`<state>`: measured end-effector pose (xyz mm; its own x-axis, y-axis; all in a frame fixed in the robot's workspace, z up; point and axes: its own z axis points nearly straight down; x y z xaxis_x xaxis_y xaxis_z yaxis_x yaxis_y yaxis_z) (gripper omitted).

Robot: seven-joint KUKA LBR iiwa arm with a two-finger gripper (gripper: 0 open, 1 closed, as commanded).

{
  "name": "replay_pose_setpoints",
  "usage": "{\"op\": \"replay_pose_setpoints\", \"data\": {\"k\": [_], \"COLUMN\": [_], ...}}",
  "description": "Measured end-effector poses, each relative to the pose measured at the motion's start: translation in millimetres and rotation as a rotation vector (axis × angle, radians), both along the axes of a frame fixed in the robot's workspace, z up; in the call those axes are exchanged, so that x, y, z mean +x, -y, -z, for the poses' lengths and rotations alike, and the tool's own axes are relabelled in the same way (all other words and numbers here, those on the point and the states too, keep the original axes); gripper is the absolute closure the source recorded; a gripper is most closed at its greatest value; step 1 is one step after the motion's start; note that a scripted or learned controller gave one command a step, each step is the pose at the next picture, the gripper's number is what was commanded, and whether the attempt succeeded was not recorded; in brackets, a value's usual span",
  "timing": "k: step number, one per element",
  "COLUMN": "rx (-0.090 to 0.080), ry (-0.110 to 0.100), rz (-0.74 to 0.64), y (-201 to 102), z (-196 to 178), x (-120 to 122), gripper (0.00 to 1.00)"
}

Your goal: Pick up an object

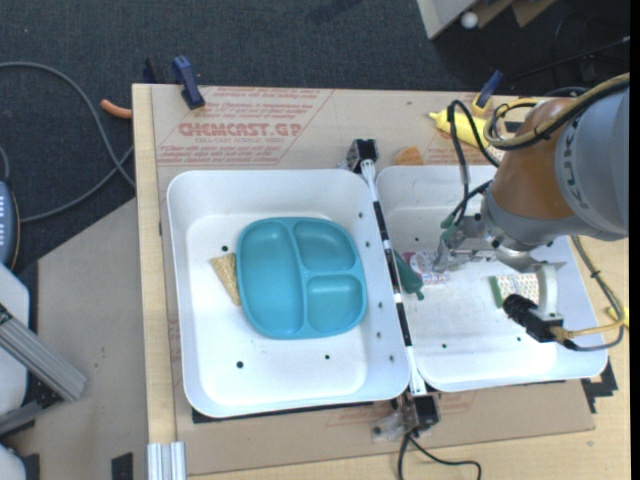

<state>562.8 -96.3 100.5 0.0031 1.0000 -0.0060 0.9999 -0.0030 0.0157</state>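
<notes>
A teal divided plate (300, 275) lies in the left bin (200, 208), with a tan cracker-like piece (226, 271) sticking out from under its left edge. In the right bin (470, 353) a small pink and green object (412, 273) lies against the left wall. My gripper (447, 253) hangs low just to the right of that object, close to it. A green and white object (518, 288) lies further right, partly under the arm.
The grey arm with its orange band (525, 173) covers the upper right of the right bin. A yellow object (447, 120) and an orange bit (407, 155) lie on the board behind the bins. Cables run over the right bin's right side.
</notes>
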Motion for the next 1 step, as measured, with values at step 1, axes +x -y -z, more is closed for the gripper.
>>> {"op": "replay_pose_setpoints", "data": {"k": [1], "rx": [0.004], "ry": [-0.014], "rz": [-0.002], "y": [71.3], "z": [-41.0], "x": [-40.7], "gripper": [1.0]}}
